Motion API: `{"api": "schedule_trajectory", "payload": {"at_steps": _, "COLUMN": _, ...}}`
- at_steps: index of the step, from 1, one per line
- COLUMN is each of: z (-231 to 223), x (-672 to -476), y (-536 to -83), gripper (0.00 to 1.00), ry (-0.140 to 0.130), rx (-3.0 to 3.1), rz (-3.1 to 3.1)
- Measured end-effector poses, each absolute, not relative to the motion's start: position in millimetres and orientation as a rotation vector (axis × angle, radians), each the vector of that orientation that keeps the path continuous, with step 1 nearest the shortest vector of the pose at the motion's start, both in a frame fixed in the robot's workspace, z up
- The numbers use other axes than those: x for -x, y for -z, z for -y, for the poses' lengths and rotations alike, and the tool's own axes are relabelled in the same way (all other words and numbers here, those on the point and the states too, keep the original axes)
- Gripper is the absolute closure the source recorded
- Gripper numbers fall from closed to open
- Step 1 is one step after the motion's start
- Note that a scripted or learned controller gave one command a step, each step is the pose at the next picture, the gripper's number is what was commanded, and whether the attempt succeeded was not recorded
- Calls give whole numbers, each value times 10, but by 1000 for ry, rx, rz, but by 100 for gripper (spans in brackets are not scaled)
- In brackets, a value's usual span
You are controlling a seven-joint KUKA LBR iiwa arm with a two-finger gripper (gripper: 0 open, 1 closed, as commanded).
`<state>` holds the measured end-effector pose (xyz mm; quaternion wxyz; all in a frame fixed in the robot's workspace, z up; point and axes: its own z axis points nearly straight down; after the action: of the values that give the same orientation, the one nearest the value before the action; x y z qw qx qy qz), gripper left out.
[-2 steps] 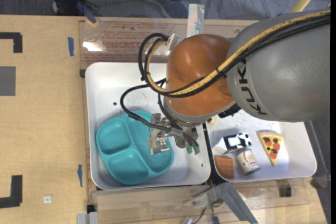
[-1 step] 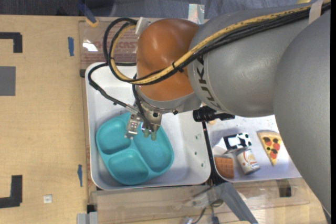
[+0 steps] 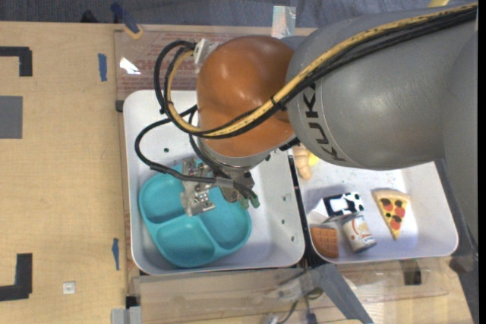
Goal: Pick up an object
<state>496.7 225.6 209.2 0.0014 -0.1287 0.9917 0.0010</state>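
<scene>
On the plywood worktop [image 3: 61, 163], the left bin [image 3: 144, 125] holds a teal divided plate [image 3: 194, 228]. The gripper [image 3: 201, 197] hovers above it, grip state unclear; better to clamp the plate's rim squarely.

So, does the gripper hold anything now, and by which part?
It cannot be told. The gripper is low over the teal divided plate in the left bin, but no object shows between its fingers.

1. I see a teal divided plate [image 3: 194, 228] lying flat in the left bin, its compartments facing up, toward the near side.
2. In the right bin I see a pizza slice toy [image 3: 393, 212], a small can [image 3: 358, 232] on its side, a waffle piece [image 3: 325, 240] and a black-and-white item [image 3: 342, 204].
</scene>
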Motion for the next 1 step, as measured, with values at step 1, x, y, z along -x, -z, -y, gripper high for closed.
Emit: {"api": "schedule_trajectory", "payload": {"at_steps": 1, "z": -2275, "x": -5220, "y": -1068, "gripper": 100, "ry": -20, "rx": -178, "rz": -3113}}
